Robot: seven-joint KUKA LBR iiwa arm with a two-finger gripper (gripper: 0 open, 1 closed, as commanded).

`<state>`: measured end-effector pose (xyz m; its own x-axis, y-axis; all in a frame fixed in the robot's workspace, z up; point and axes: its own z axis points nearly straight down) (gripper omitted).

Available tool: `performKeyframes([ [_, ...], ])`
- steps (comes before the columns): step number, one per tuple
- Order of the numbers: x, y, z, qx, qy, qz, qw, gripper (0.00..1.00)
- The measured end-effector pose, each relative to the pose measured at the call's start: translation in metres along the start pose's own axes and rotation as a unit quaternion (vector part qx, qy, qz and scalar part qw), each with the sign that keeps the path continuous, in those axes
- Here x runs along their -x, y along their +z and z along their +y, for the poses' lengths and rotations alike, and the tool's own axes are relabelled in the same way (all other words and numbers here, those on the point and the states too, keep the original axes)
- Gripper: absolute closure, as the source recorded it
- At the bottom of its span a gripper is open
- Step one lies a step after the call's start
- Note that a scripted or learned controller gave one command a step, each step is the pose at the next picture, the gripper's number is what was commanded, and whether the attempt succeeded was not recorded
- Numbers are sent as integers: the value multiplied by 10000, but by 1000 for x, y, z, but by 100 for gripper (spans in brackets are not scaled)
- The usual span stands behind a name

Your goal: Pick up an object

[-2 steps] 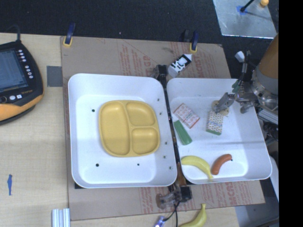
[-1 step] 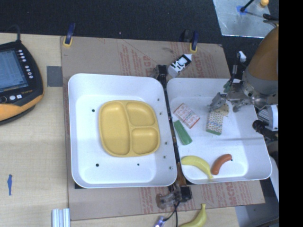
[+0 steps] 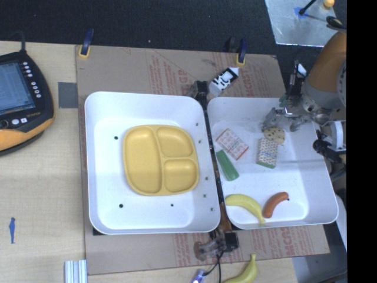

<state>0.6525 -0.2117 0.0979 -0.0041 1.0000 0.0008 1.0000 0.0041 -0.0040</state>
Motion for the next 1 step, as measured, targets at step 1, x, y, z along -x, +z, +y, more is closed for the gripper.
performKeyframes([
  [1,-50,-1,4,-5,-5,1,10000,0],
])
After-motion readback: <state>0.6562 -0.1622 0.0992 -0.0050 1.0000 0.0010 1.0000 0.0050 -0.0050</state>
